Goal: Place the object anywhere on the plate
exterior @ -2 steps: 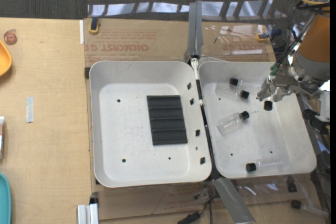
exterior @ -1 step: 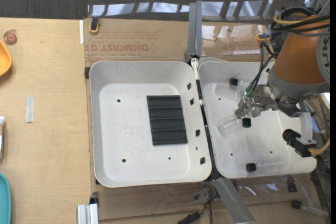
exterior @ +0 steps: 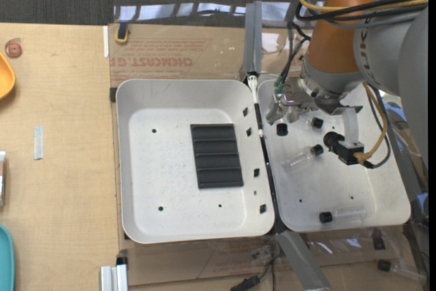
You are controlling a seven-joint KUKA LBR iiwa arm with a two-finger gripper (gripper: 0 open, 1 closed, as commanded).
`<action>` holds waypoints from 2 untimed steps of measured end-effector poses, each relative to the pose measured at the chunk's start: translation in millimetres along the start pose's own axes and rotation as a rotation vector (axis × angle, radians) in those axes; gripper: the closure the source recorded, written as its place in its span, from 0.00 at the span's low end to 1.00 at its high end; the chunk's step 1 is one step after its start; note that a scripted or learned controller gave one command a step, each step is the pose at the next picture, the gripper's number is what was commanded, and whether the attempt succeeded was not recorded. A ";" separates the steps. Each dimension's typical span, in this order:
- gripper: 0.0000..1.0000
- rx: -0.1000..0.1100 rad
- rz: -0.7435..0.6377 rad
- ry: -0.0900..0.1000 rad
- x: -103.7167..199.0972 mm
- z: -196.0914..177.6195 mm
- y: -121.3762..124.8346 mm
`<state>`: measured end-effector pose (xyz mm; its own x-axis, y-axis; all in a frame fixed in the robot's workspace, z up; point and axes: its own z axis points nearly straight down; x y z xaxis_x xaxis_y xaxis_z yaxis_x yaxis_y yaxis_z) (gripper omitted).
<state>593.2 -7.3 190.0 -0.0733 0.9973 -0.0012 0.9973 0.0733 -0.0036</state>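
Note:
The plate [exterior: 216,155] is a black ribbed rectangle lying flat in the middle of the left bin [exterior: 136,167]. My gripper [exterior: 283,111] hangs over the upper left part of the right bin [exterior: 381,208], mostly hidden under the orange-banded wrist [exterior: 337,24]. Several small objects lie on the right bin's floor. A clear tube with a black cap [exterior: 304,155] sits just below the gripper. A second capped tube [exterior: 338,216] rests near the front edge. Two small black pieces [exterior: 281,129] lie close to the gripper. I cannot tell whether it holds anything.
The two bins meet at a raised rim [exterior: 262,146] between the gripper and the plate. Cables and a black connector [exterior: 344,148] hang from the wrist over the right bin. Brown cardboard [exterior: 177,54] lies behind the bins, and a wooden table [exterior: 54,146] is to the left.

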 end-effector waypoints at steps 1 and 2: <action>1.00 0.002 0.133 0.000 75.6 -0.2 -36.4; 1.00 0.000 0.297 -0.002 178.5 -46.7 -75.4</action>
<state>505.2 165.3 236.7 0.2216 0.9751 -0.0038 0.9751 -0.2216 -0.0029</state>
